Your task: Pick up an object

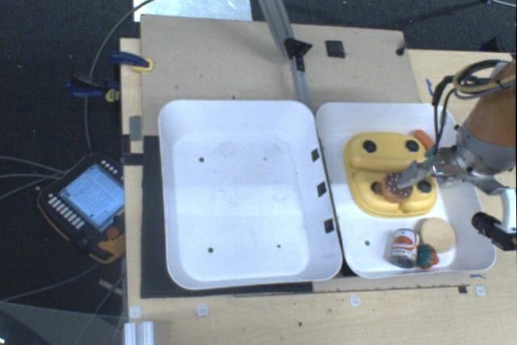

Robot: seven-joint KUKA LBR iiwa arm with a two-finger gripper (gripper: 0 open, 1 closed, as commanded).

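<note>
While the gripper (401, 182) sits low over the yellow toy (386, 172) in the right bin (485, 254), its tip lies on or just above a small brownish ring (393, 186) resting on the toy's near half, and whether it is open or closed cannot be told at this size. Nothing can be seen held, so the pick looks not yet made. The yellow toy is broad and rounded, with dark spots on its far part, and is probably too wide for a grasp across its body; the ring or a raised edge seems the better target. To do this step well, the arm (485, 137) should centre over one thing, come straight down, and close only once that thing sits squarely within reach. A grasp that catches both ring and toy could slip or tip. Toward the bin's near wall lie a can (403, 246), a tan disc (437, 233) and a small red and green piece (426, 256), all close together; these are best left alone for now, since crowding makes a clean grasp harder. Lift slowly, and check that something comes up. The left bin (242, 190) lies beside it.
</note>
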